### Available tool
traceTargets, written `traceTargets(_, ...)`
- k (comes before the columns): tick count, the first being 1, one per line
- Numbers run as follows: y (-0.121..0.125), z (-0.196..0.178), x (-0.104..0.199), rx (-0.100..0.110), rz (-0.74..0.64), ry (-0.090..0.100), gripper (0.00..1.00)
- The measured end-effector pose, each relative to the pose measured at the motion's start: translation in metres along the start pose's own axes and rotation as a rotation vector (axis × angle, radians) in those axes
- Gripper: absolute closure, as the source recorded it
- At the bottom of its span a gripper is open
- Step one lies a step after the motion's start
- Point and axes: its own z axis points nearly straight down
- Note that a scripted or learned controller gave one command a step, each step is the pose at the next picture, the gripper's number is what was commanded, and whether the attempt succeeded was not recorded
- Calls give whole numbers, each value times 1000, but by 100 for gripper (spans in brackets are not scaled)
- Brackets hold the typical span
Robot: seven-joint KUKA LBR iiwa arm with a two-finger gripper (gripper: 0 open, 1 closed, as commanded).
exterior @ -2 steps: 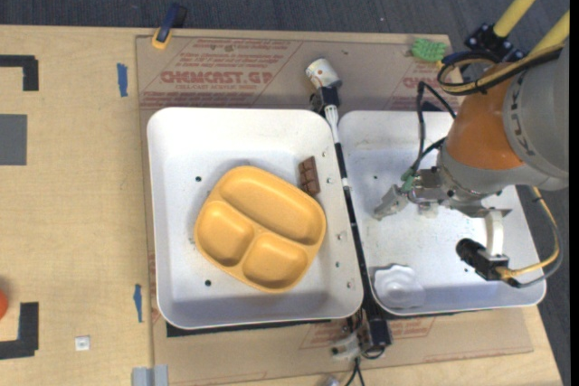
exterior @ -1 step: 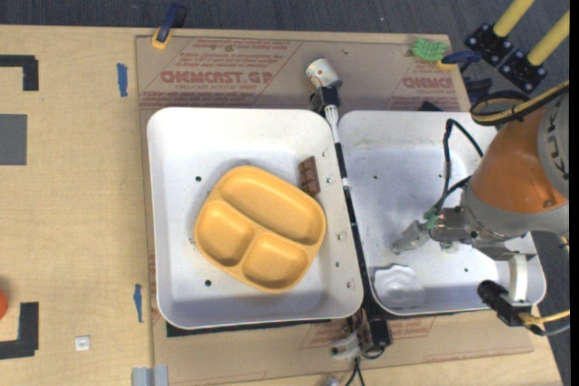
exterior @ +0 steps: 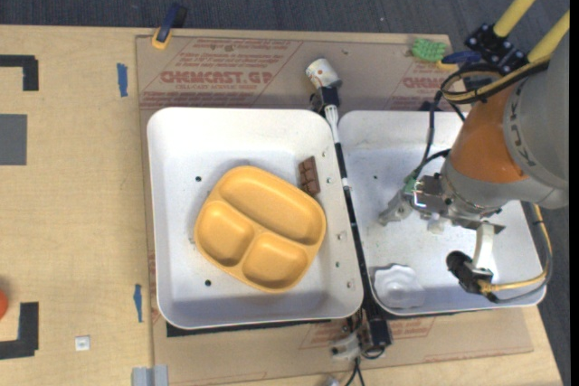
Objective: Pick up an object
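A yellow three-compartment plate (exterior: pixel 260 226) lies tilted in the middle of the left bin (exterior: pixel 172 194). A small brown bar (exterior: pixel 308 176) leans against that bin's right wall, just above the plate. A clear, whitish plastic object (exterior: pixel 398 285) rests near the front left corner of the right bin (exterior: pixel 380 136). My gripper (exterior: pixel 398 205) is low over the right bin's left half, above the clear object and apart from it. The grey wrist and orange band (exterior: pixel 479 154) hide the bin floor behind it.
The divider between the bins (exterior: pixel 344 194) runs just left of the gripper. A white and black tool (exterior: pixel 322 79) lies on the cardboard behind the bins. A black cable connector (exterior: pixel 466 271) hangs over the right bin's front.
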Motion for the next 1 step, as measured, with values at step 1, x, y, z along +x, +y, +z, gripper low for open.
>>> traceTargets(1,77,0,17,0,-111,0,0)
